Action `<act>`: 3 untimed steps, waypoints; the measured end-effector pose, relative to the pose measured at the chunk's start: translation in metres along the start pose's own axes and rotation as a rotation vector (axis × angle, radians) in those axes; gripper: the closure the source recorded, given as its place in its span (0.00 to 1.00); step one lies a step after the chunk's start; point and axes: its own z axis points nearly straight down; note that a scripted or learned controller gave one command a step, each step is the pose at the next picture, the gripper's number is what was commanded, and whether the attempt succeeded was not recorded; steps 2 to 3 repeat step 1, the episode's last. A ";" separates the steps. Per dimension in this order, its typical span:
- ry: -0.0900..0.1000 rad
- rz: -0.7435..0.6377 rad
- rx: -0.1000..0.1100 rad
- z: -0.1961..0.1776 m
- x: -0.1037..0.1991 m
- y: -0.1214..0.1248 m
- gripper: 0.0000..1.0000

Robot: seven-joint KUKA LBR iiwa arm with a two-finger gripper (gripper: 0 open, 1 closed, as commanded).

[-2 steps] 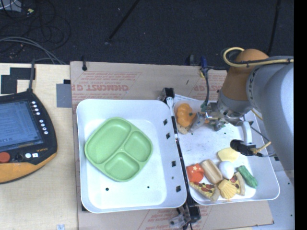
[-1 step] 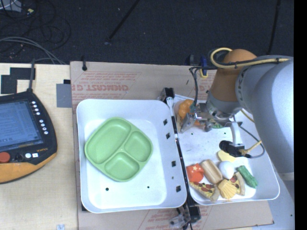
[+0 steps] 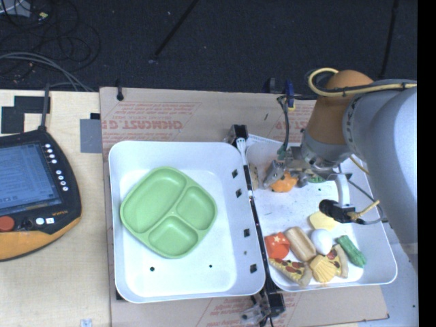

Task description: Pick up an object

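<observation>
Low over the right bin's far end, the gripper sits right at a small orange object; whether that piece is pinched or merely touched I cannot tell. Nothing looks lifted yet, so the pick seems underway, not done. Toward the camera from the gripper lie the remaining toy foods; the green plate is in the other bin.

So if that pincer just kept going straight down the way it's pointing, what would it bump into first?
Most likely the small orange object in the right bin. The pincer points down right over it, at the bin's far end. From this slanted view I can't tell whether they already touch.
</observation>
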 end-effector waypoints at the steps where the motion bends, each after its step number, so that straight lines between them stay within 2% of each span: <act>1: 0.001 -0.002 0.004 -0.009 0.000 0.000 1.00; 3: 0.001 -0.002 0.004 -0.009 0.000 0.000 1.00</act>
